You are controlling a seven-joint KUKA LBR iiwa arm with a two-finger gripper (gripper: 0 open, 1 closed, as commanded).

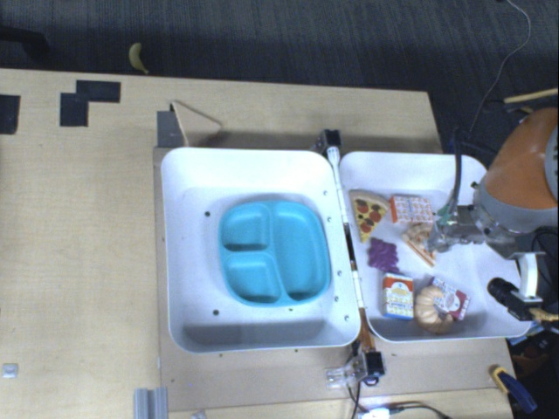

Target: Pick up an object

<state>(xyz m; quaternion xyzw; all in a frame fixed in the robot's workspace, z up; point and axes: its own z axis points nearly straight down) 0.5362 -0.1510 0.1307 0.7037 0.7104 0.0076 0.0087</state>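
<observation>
Gripper low in the right bin, grip state unreadable.
Beside the pizza slice, it sits over a tan toy, juice box below.

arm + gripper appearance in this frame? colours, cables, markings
The arm comes in from the view's right: a grey rounded link with a broad orange band above the wrist. The wrist narrows into a smaller grey metallic gripper assembly above the right white bin. A thin dark cable runs along it. Any markings are too small to tell.
</observation>
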